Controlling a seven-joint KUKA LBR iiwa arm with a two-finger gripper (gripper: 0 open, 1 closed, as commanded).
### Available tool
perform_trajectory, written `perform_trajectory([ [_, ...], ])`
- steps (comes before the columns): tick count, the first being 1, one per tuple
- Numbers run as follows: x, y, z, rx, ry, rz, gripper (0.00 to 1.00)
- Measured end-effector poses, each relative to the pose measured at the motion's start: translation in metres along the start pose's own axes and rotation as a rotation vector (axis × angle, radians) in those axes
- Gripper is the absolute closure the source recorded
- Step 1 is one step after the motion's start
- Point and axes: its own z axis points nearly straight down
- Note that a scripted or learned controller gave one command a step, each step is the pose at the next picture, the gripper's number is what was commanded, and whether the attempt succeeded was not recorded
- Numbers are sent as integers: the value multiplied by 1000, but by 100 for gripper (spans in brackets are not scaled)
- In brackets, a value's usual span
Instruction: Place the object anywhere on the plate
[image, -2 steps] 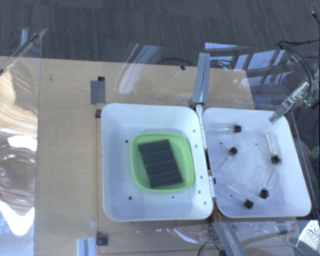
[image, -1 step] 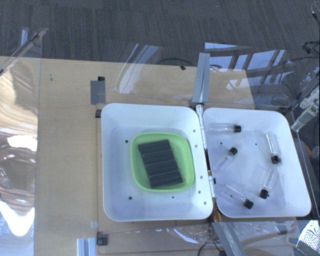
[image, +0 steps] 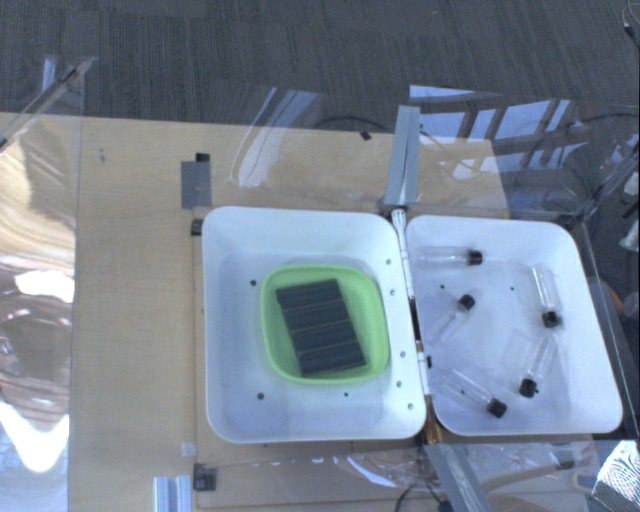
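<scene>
Dark ridged block (image: 320, 328), on green plate (image: 274, 338)

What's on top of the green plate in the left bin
A dark ridged block lies flat on the green plate, slightly turned, covering most of its middle. The plate's surface under the block is hidden.

Grey textured bit at btm-right corner, poss. the arm (image: 619, 479); too cropped to tell pose.
</scene>
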Motion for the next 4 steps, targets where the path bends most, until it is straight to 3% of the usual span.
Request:
perform_trajectory([
  [1,0,0,0,0,0,0,0],
  [2,50,-25,0,1,3,-113,0],
  [4,50,-24,0,-1,3,-742,0],
])
